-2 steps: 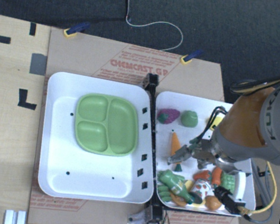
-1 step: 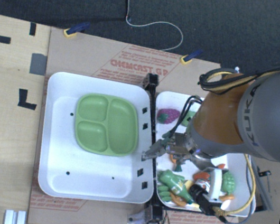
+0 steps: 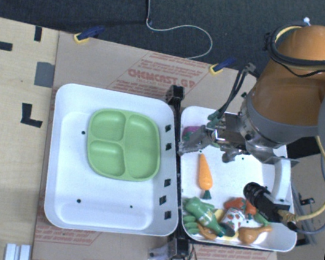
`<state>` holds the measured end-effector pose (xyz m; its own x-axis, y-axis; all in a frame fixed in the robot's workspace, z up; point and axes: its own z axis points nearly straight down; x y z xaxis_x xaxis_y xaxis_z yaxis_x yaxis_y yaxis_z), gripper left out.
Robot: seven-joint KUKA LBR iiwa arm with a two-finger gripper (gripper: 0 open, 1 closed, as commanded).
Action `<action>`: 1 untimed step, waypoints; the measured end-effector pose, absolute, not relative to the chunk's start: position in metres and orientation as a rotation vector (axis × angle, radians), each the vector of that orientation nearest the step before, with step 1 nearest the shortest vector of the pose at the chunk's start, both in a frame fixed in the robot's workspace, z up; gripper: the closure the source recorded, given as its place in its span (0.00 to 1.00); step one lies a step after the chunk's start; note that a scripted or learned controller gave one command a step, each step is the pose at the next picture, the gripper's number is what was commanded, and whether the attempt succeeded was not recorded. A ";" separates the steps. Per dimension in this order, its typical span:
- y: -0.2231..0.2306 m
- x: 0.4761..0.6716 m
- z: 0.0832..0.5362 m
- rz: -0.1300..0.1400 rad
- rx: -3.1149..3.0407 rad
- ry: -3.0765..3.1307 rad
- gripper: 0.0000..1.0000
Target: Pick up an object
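We hover our pincer (image 3: 201, 140), grip unreadable here, at the right bin's (image 3: 270, 242) far-left corner; centre squarely over the carrot (image 3: 204, 173) before descending.

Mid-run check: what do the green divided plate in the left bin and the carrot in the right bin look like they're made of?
The green divided plate looks like molded plastic with a matte finish: uniform pale green, soft rounded compartment ridges, no sharp glare. The carrot seems to be a toy, probably plastic or rubber: flat even orange with a smooth surface and a small green tip. From this view, hard or soft cannot be told.
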<state>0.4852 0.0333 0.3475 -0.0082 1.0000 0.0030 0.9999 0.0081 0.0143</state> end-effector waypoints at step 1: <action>0.031 0.484 0.349 -0.005 2.218 2.226 1.00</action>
